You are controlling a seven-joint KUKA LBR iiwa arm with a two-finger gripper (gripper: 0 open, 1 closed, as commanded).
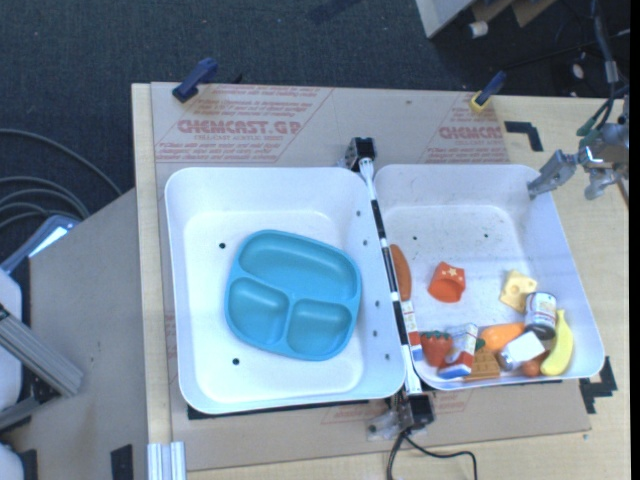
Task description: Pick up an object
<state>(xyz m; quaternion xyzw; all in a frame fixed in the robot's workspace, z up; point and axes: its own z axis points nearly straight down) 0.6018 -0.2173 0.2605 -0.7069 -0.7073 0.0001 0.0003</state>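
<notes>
Nearest the camera, a heap of small toy foods crowded the near edge of the right bin: a yellow banana, a small can, an orange carrot-like piece and a red strawberry-like piece, most of them touching. Farther in, a red-orange toy sat alone in open floor, and a brown sausage lay along the divider. A blue divided plate rested in the left bin.

The gripper hung at the far right corner of the right bin, well apart from every object; whether its fingers were apart or together could not be told at that size. Nothing was held. By my judgement the pick had not begun, and this was the approach step. The next move called for travel toward the near side and a descent, and the lone red-orange toy looked the easiest target, being clear of its neighbours.
</notes>
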